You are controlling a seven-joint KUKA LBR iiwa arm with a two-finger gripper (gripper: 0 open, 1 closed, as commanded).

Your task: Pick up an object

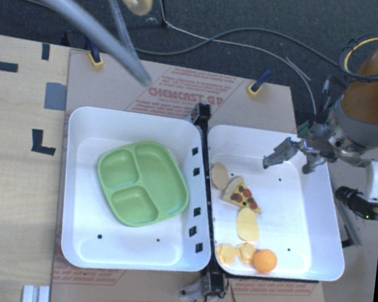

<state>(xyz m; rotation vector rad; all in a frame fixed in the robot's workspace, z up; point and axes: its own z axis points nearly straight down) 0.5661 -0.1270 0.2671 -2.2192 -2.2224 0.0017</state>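
Observation:
In the right bin (304,216) lie several food pieces along its left and front: a tan round piece (219,176), a pizza slice (241,194), a pale yellow oval piece (247,224), small yellow pieces (234,252) and an orange ball (265,261). My gripper (291,157) hangs over the bin's back right part, well away from the food. Its two dark fingers are spread apart with nothing between them.
The left bin (84,168) holds a green divided plate (143,183). A black divider with clips (199,175) runs between the bins. Cables cross the dark floor behind the bench. The arm's grey body with its orange band (376,74) stands at the right.

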